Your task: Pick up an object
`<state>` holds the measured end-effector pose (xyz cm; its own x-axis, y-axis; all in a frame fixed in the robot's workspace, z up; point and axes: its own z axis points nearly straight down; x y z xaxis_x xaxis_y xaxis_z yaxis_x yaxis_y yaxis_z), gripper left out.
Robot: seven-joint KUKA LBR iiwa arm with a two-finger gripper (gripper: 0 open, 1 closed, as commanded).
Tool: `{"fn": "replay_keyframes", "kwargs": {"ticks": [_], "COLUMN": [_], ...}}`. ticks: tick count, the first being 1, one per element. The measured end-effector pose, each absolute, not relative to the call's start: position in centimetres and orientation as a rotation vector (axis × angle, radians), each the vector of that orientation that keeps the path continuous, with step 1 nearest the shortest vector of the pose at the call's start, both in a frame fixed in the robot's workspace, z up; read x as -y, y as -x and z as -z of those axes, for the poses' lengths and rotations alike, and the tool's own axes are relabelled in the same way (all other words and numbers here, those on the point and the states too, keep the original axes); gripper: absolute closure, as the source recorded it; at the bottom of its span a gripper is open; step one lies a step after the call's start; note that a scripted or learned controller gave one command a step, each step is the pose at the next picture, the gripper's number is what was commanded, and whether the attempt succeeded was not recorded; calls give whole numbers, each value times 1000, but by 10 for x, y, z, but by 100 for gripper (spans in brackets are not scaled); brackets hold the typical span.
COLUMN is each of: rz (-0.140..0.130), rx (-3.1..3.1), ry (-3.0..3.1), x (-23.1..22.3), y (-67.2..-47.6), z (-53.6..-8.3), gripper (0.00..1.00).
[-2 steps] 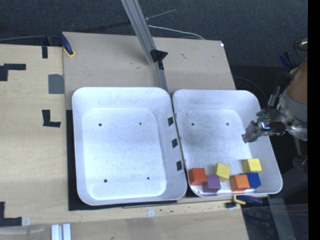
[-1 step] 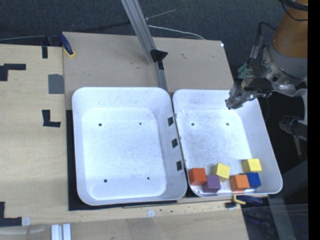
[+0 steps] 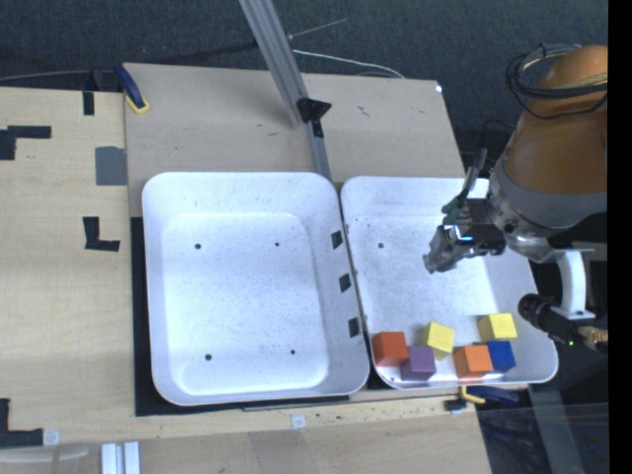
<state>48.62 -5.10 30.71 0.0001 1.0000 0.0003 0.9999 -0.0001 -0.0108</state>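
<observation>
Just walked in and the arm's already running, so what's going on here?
The arm is trying to pick up an object. Its gripper hangs over the middle of the right bin, with nothing visibly in it. The blocks sit bunched along that bin's near edge: an orange one, a purple one, two yellow, another orange and a blue. None is lifted yet.
</observation>
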Motion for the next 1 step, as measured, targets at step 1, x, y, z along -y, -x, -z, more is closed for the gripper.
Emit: {"fn": "replay_keyframes", "kwargs": {"ticks": [1], "rz": [4], "rx": [2230], "ry": [2213], "x": [-5], "y": [-483], "z": [-342], "gripper": [100]}}
